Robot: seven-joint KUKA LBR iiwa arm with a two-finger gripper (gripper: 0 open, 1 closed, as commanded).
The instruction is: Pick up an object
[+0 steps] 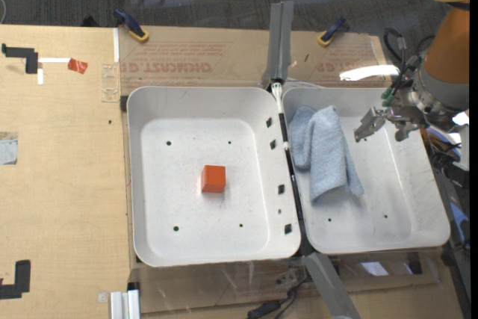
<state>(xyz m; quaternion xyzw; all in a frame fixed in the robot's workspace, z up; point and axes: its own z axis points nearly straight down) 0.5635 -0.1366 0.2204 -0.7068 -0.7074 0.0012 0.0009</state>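
Note:
A light blue folded cloth [323, 151] lies in the left half of the right bin [403, 228]. A small orange-red cube [213, 179] sits near the middle of the left bin [160, 235]. My gripper [383, 132] hangs over the upper right part of the right bin, to the right of the cloth and apart from it. Its two fingers stand spread open with nothing between them. The orange-banded wrist [452, 48] rises behind it at the frame's right side.
A grey metal bar [280, 41] and the black-clipped rims divide the two bins. Clamps [131, 25] [331, 31] hold the cardboard sheet behind them. A wooden board [60, 183] with a small red piece [77, 66] lies to the left. Cables run along the right.

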